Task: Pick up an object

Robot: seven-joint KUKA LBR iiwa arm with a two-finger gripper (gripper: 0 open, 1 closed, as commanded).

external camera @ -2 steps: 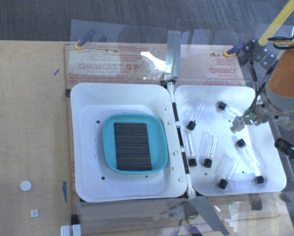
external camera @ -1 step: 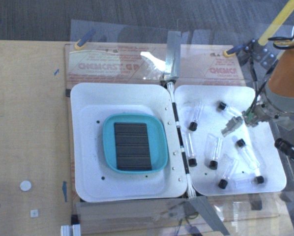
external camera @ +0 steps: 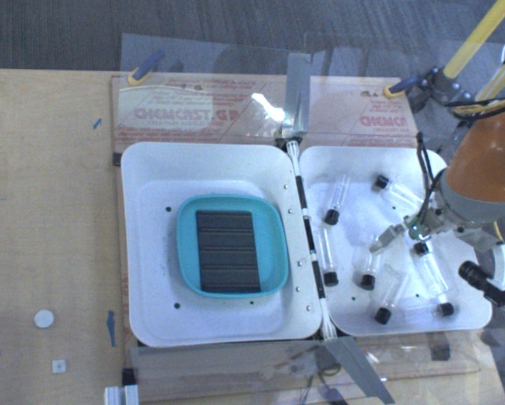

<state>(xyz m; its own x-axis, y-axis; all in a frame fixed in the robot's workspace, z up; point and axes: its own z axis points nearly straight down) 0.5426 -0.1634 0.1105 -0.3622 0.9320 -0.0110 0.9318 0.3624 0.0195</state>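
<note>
A: Bench, right bin: clear vials w/ black caps; hand low among them, finger state can't tell.
B: Centre over one vial, approx. vertical approach, then close.

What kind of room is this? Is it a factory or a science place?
Probably a robot testing lab. A robot arm reaches over two white bins on a wooden bench. The right bin holds clear tubes with black caps; the left holds a teal tray.

Grey arm, broad orange band, black cable; slim metallic end effector.
</note>
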